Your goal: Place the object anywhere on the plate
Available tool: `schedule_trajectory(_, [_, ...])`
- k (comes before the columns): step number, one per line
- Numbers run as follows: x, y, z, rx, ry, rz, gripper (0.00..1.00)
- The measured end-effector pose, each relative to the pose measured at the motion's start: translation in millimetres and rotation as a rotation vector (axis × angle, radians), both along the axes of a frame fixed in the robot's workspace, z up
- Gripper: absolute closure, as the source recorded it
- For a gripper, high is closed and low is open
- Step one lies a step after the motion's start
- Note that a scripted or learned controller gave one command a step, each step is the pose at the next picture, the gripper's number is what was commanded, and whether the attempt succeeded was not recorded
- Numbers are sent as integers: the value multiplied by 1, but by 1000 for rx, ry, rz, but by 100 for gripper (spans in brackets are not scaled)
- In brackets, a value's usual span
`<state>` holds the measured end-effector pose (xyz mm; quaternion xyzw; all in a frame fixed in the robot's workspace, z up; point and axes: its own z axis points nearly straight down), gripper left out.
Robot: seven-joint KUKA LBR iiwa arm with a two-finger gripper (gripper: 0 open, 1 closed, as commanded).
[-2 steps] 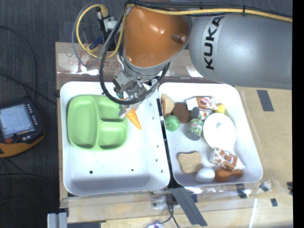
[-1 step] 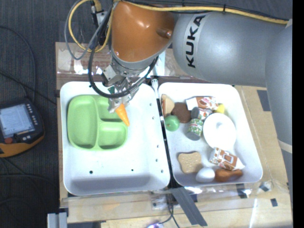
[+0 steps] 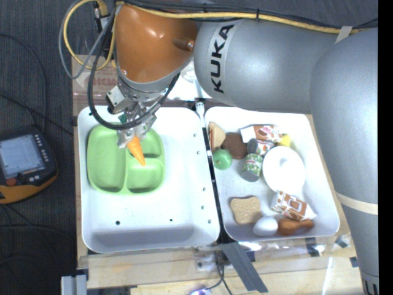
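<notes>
Gripper (image 3: 132, 132), upper left of frame: clamped on orange carrot (image 3: 136, 149) | carrot tip over green plate (image 3: 105, 165) | left bin (image 3: 178, 214)

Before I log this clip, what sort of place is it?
Most likely a robotics lab pick-and-place bench: a KUKA arm reaches over two white bins, toy food fills the right one, and a teach pendant lies on the carpet nearby.

Grey KUKA-lettered arm (image 3: 270, 60), orange band (image 3: 147, 39), yellow and black cables (image 3: 83, 29).
</notes>
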<state>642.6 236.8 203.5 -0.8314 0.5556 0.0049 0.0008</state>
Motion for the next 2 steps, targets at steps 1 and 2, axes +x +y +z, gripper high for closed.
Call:
schedule_trajectory(1, [22,-3,13,-1,-2,-159,100])
schedule_trajectory(2, [22,-4,13,-1,-2,-159,0])
